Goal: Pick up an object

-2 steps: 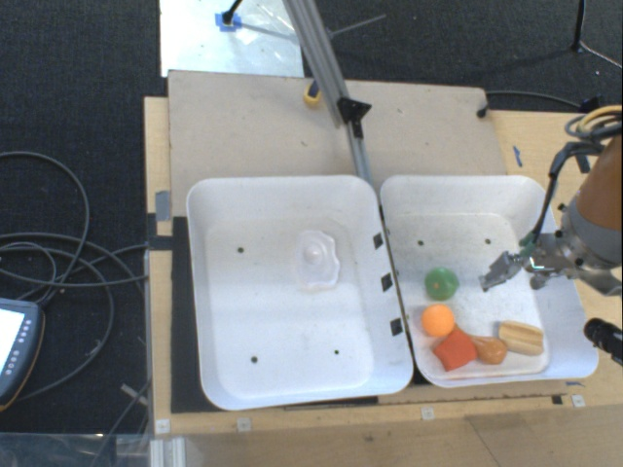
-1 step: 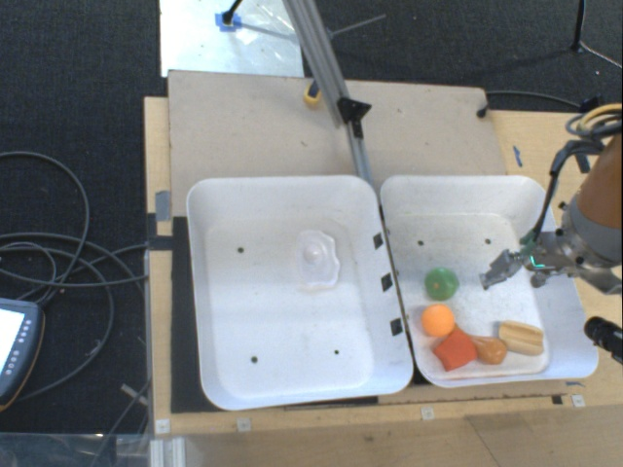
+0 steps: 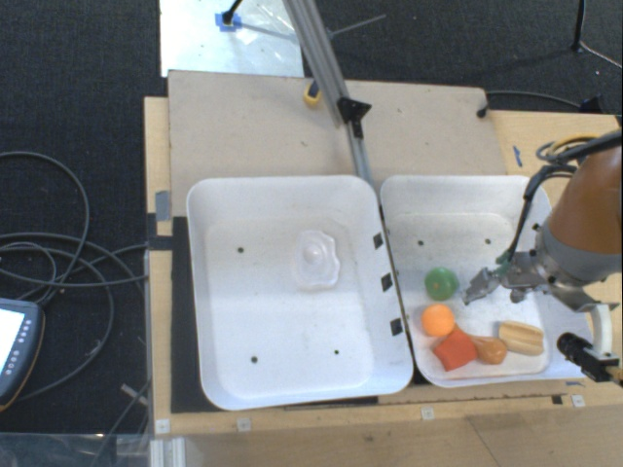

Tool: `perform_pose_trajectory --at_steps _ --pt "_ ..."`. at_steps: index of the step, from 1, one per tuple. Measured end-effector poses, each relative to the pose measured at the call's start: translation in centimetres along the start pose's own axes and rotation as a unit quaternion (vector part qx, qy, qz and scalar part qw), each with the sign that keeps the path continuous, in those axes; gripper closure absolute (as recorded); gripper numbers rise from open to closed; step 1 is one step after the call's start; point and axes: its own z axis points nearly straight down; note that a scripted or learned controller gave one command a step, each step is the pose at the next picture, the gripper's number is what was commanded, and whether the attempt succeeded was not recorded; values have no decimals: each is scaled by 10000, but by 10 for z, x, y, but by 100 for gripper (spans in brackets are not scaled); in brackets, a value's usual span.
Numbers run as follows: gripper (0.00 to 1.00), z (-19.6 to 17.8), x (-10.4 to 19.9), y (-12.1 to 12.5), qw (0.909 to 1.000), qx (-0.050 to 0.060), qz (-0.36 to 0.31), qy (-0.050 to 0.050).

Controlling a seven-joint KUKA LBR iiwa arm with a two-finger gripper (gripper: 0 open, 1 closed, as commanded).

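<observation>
Two shallow white bins sit side by side on the table point(image 3: 243, 129). The left bin point(image 3: 224, 358) has just one thing in it, a clear, crumpled-looking plastic piece point(image 3: 316, 258) lying near the middle, kinda hard to make out against the white. The right bin point(image 3: 448, 197) has all the pickable stuff, bunched in its near half: a green ball point(image 3: 441, 282), an orange ball point(image 3: 437, 319) just below it, a red block point(image 3: 454, 350) touching the orange ball's lower side, a small orange-brown piece point(image 3: 492, 351) right beside the block, and a tan wooden block point(image 3: 521, 338) next to that. The arm point(image 3: 584, 217) comes in from the right, and the tool point(image 3: 479, 288) hangs low over the right bin, just right of the green ball and above the tan block. Nothing's between its fingers, but I can't tell how wide they are.
</observation>
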Motion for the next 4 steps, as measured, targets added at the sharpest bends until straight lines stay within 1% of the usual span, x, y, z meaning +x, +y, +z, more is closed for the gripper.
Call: perform_pose_trajectory --at_steps 1,2,3,4 --pt "0 52 0 0 10000 -6 3 -1" --pt "100 38 0 1 10000 -35 0 -8" --pt "100 -9 1 -5 10000 -50 -10 -15" --pt "100 -65 5 -12 10000 -60 -22 -18"
